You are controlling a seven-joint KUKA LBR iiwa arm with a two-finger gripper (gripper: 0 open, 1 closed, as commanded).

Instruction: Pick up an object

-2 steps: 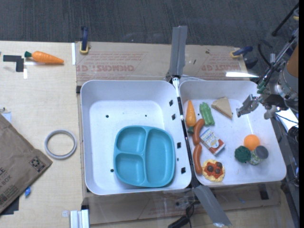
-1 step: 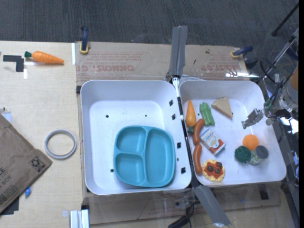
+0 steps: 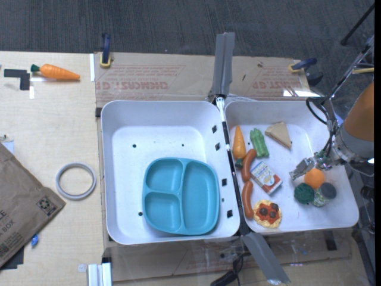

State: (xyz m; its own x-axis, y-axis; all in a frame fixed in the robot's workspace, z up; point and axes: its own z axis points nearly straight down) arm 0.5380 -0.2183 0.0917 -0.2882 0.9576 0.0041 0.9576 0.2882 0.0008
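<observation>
In the right bin point(image 3: 348, 219), near its right wall, the gripper point(image 3: 306, 168) hangs low over a small cluster of toy food. Directly beside its tip sits an orange ball point(image 3: 314, 178), touching or nearly touching the metal fingers; just below the ball lie a dark green round piece point(image 3: 305, 193) and a greyish lump point(image 3: 325, 192). How far the fingers are spread cannot be told at this size, and nothing is plainly seen between them. The step in hand appears to be the final approach to a grasp, with the orange ball the likeliest target. The next move would call for the fingers to straddle the ball, close, then lift straight up clear of its neighbours. A round ball may roll aside under uneven contact. Further left in the same bin lie a small carton point(image 3: 265, 177), two sausages point(image 3: 247, 164), a carrot point(image 3: 239, 142) and a pizza slice point(image 3: 267, 214); the left bin point(image 3: 119, 159) holds a blue divided tray point(image 3: 181, 195).
</observation>
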